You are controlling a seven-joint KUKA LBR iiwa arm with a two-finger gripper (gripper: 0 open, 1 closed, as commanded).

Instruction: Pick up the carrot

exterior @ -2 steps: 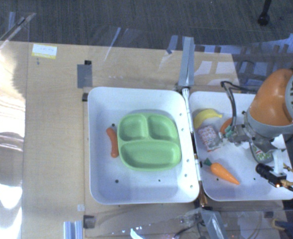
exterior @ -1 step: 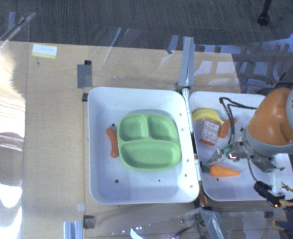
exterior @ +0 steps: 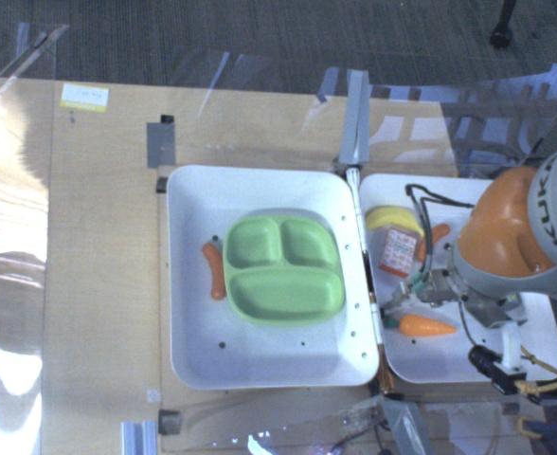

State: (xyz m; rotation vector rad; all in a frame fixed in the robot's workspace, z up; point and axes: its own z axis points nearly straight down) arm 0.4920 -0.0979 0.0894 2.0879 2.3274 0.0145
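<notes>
The carrot (exterior: 426, 326) is seen lying in the right bin (exterior: 544, 344), near its front left corner. The jaws (exterior: 421, 287) are positioned just above it; their state cannot be told. A green tray (exterior: 285, 268) is held in the left bin (exterior: 260, 358).
</notes>
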